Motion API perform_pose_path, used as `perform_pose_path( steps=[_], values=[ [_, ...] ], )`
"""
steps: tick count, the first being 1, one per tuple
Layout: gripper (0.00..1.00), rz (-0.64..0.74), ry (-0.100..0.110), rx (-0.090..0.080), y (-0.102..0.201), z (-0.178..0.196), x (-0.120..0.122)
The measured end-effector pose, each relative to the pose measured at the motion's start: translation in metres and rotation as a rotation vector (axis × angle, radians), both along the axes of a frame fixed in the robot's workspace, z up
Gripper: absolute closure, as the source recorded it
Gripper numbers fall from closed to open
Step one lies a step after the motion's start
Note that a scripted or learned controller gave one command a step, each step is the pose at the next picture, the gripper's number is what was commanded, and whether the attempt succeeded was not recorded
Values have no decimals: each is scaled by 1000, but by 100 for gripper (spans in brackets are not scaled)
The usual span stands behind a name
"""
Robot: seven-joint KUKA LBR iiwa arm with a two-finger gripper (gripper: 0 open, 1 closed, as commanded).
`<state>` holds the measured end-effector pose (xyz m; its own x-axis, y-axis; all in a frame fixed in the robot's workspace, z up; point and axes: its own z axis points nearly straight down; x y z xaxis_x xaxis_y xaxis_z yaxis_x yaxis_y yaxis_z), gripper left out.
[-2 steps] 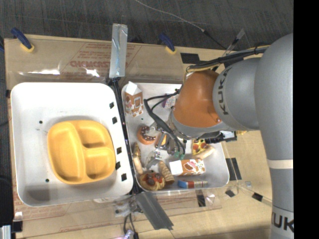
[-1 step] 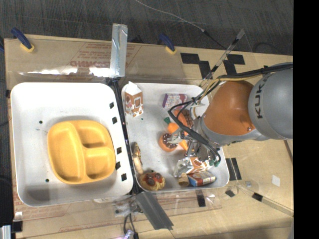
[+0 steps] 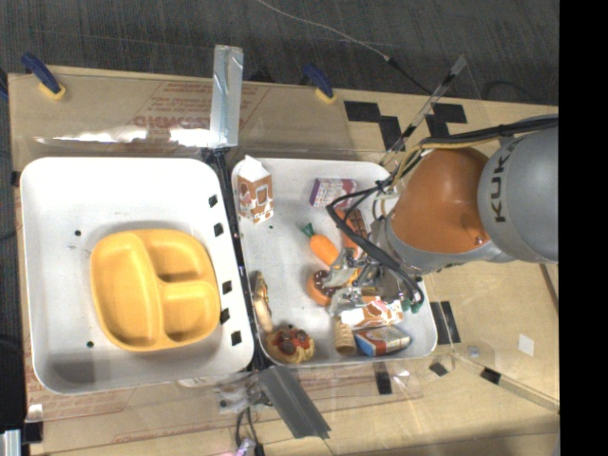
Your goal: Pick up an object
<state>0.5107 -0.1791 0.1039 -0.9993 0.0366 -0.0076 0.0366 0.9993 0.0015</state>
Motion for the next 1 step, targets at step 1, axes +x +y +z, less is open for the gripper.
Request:
perform_pose_path(
  steps=[1],
  values=[
    [100, -111, -5, -2, 45, 141, 42]
  ],
)
